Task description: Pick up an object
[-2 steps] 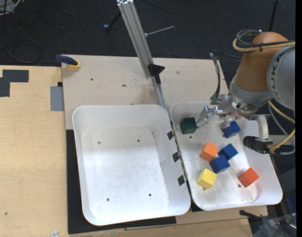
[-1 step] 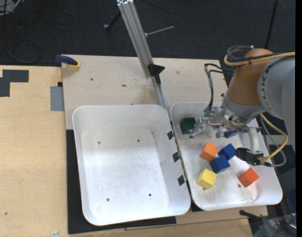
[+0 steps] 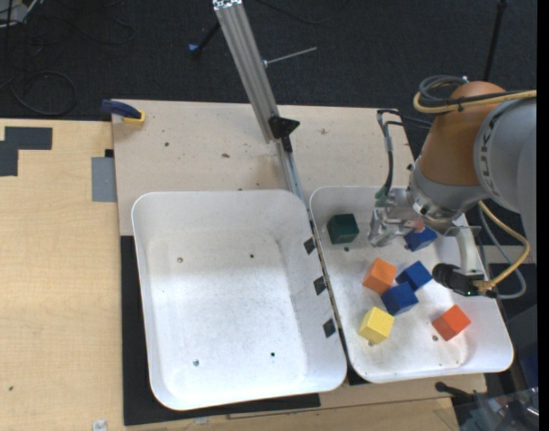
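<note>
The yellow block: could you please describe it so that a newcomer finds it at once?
Look in the right bin, along its near-left side by the divider. The yellow block sits below the orange block and dark blue block, the only yellow one.

Matt white plastic bins (image 3: 166, 241); pale wood-grain bench (image 3: 40, 268); brushed metal rail (image 3: 247, 61); glossy orange band (image 3: 454, 137) on smooth grey arm (image 3: 512, 151).

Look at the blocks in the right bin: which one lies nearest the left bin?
The dark green block, at the right bin's upper left corner, left of the gripper. The orange, blue, yellow and red blocks lie farther right.
</note>
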Robot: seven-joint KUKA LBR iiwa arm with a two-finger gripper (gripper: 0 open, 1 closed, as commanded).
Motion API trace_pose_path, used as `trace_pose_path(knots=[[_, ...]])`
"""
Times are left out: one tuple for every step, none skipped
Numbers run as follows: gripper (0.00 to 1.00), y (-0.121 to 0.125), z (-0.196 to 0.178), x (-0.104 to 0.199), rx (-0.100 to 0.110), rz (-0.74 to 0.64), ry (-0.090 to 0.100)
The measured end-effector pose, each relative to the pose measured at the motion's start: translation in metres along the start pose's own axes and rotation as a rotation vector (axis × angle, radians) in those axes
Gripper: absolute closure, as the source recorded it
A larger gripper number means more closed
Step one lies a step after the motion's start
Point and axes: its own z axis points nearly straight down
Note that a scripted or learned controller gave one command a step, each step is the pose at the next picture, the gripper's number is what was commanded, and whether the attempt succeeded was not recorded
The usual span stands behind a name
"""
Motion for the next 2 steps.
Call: trace_pose_path(knots=[[1.0, 0.008, -0.0601, -0.0038, -0.009, -0.008, -0.002], [1.0, 0.0079, -0.064, -0.0044, -0.003, -0.009, -0.001]])
